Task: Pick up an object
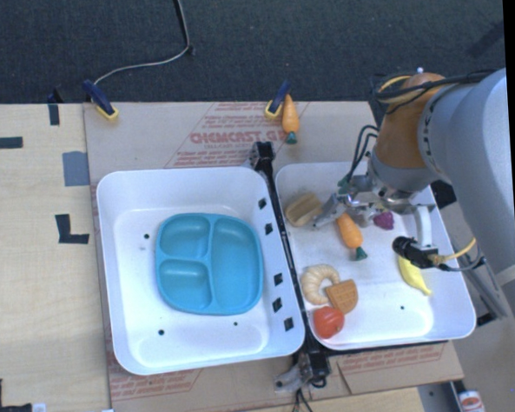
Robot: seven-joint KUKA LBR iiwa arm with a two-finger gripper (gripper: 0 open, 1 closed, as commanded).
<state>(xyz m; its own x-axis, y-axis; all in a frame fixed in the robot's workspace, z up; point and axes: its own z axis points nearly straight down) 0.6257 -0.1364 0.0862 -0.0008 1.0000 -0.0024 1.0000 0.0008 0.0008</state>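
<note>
Now, my gripper (351, 205): low in right bin (460, 315), above carrot (350, 232)
My jaws: can't tell
Left bin (126, 339): blue tray (209, 263)

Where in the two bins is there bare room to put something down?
Left bin: bare floor all around the blue tray. Right bin: one free patch between the cracker and banana; its upper half is crowded around the gripper.

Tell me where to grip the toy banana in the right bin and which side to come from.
Grip the banana across its yellow middle, coming from above with the fingers closing across its narrow width. It lies flat near the right bin's right wall, its long axis running roughly from its dark end at upper left to its yellow tip at lower right. The wall side looks tight, so a sideways approach seems riskier.
</note>
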